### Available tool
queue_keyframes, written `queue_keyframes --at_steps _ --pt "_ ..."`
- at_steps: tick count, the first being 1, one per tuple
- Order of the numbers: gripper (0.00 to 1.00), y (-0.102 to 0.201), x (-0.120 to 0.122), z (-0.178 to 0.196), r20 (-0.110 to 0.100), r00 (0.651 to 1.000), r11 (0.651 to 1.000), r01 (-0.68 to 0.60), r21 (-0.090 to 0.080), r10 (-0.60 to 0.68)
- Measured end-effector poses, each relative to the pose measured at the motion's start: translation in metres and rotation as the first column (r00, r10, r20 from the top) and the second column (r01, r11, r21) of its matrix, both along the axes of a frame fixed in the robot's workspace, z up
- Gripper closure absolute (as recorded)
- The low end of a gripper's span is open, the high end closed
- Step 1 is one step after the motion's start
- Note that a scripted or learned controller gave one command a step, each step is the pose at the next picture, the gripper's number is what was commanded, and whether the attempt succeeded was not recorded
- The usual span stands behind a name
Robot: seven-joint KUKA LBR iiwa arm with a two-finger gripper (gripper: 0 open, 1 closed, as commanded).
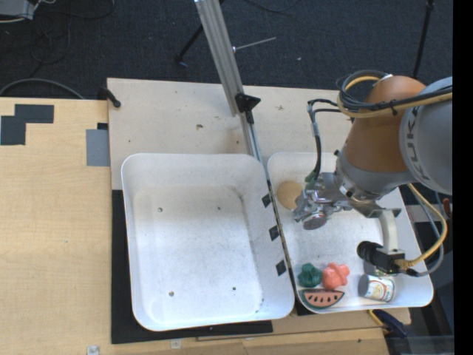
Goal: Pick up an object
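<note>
Tan disc (287,194) is the object I would go for. It lies flat on the floor of the bin (336,242) the arm reaches into, just beside the fingers (312,211), on their side toward the divider between the two bins. The fingers hang low over that bin's floor. From this slant I cannot tell whether they are released or clenched, and nothing shows held in them. I judge this to be the approach step, with no pick made yet. The next move calls for a short shift toward the disc, centring over it, then a descent and a squeeze. Being thin and flat, it may slip out. Farther from the fingers, along the bin's near wall, sit a green toy (309,275), an orange toy (336,274), a watermelon slice (324,299) and a small can (377,288). Farthest from the fingers is the other bin (192,228).
</note>
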State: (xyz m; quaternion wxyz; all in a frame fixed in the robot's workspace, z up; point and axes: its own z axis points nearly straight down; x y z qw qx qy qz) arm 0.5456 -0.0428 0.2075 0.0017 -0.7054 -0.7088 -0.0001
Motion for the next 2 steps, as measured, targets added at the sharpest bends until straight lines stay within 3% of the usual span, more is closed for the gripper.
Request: queue_keyframes --at_steps 2 --pt "1.00 0.092 0.022 0.016 0.000 1.000 1.000 0.002 -0.001 -0.002"
